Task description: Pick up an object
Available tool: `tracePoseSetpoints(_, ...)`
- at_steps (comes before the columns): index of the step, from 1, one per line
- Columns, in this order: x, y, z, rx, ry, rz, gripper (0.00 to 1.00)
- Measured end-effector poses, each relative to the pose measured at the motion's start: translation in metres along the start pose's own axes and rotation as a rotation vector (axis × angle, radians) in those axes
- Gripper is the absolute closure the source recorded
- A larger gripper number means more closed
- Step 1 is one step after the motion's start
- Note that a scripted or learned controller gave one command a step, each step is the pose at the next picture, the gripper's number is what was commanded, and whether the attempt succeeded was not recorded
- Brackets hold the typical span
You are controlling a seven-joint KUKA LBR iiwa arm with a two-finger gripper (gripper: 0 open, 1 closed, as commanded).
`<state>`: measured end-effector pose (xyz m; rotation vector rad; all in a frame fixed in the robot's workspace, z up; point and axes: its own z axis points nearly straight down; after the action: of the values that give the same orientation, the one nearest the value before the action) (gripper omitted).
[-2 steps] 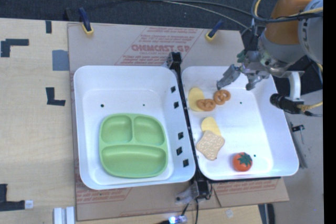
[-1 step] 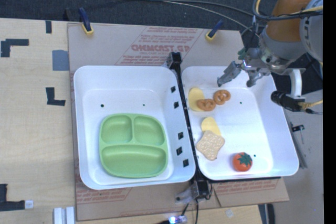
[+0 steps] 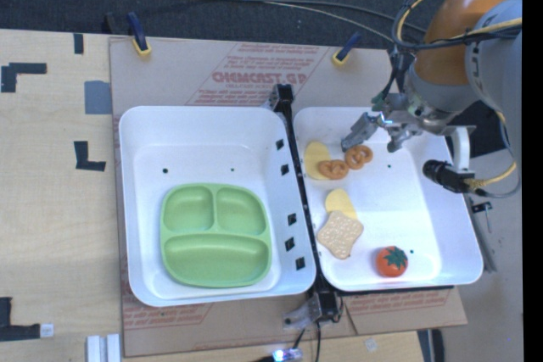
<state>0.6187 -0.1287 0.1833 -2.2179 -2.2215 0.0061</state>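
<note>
Gripper [image 3: 378,134] hanging over the far part of the right bin [image 3: 441,208], fingers spread apart, nothing between them. Just below and left of the gripper, two pretzels: one [image 3: 359,156] close under the left finger, the other [image 3: 333,169] beside it, farther left. Pale yellow piece [image 3: 315,155] touching that second pretzel, at the bin's left wall. Nearer the camera from the gripper, a second yellow piece [image 3: 339,201] with a cracker [image 3: 339,234] overlapping its near edge. Tomato [image 3: 392,261] well apart from the gripper, near the bin's front right corner. Left bin [image 3: 140,182] across the divider, well left of the gripper, holding a green divided plate [image 3: 215,235]. Both bins resting on a cardboard-covered surface [image 3: 246,72].
</note>
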Motion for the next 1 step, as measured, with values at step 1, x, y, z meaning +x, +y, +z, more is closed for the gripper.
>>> tracePoseSetpoints(1, 0.0028, 0.0040, 0.0634, 0.002, 0.001, 0.000, 0.00)
